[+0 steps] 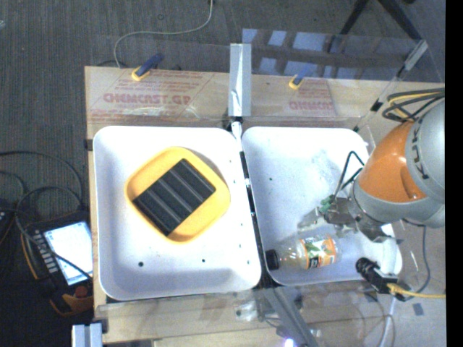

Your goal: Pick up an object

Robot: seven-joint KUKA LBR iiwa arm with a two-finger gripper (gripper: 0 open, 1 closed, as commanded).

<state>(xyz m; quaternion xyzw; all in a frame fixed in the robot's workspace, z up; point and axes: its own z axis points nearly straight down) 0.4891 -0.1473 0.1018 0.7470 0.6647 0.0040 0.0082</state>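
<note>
A clear plastic bottle [307, 253] with a black cap and an orange-and-green label lies on its side near the front edge of the right bin [289, 165], cap pointing left. My gripper [325, 214] hangs low in that bin, just behind and slightly right of the bottle, under the orange wrist band. Nothing shows as held. In the left bin [116, 266] rests a yellow rounded block [178, 193] with a black ridged top.
The grey arm body covers the right bin's right side. Cables run along the bench's right edge and front right corner. A metal divider post stands between the bins at the back. Two clamps sit on the wooden board behind.
</note>
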